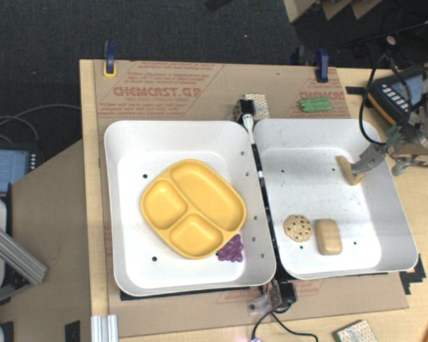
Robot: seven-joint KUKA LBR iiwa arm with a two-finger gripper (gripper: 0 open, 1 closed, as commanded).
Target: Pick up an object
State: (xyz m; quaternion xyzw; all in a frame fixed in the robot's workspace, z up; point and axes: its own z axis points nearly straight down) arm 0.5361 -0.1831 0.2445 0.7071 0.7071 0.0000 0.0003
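In the right bin [385, 258], near its front, a round speckled cookie [297, 228] lies beside a tan bread-shaped block [329, 236]. The left bin [121, 191] holds a yellow divided plate [192, 208] with a purple bunch of grapes [231, 249] touching its front right edge. My gripper [354, 170] reaches in from the right and hangs low over the back right part of the right bin, well behind the cookie and the block. Nothing is seen held in it.
The bins rest on a cardboard sheet [164, 87] held by blue clamps [110, 57] at the back. A small green object [315, 105] lies on the cardboard behind the right bin. Cables and a device [396, 95] sit at the far right.
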